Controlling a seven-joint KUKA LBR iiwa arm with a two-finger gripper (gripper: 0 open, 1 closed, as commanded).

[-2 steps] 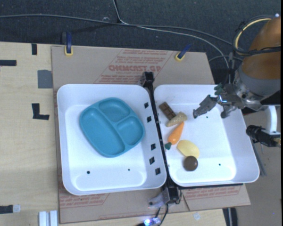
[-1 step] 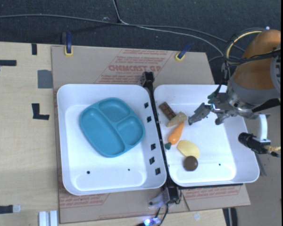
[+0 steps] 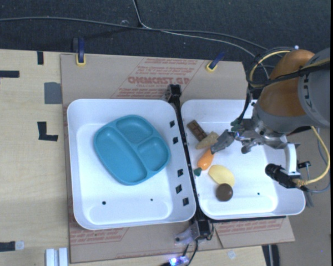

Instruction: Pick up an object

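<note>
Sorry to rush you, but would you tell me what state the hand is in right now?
Hand: over the right bin, beside the tan piece; open or closed cannot be told, and nothing is seen held.

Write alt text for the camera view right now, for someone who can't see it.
The arm's gripper hangs low over the right bin, beside a tan piece, an orange carrot, a brown bar, a yellow lemon and a brown ball. The left bin holds a blue divided plate.

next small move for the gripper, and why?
Probably descend a little onto the tan piece. The gripper sits at its right end in the right bin, nothing visibly held; carrot and lemon lie just below it.
</note>
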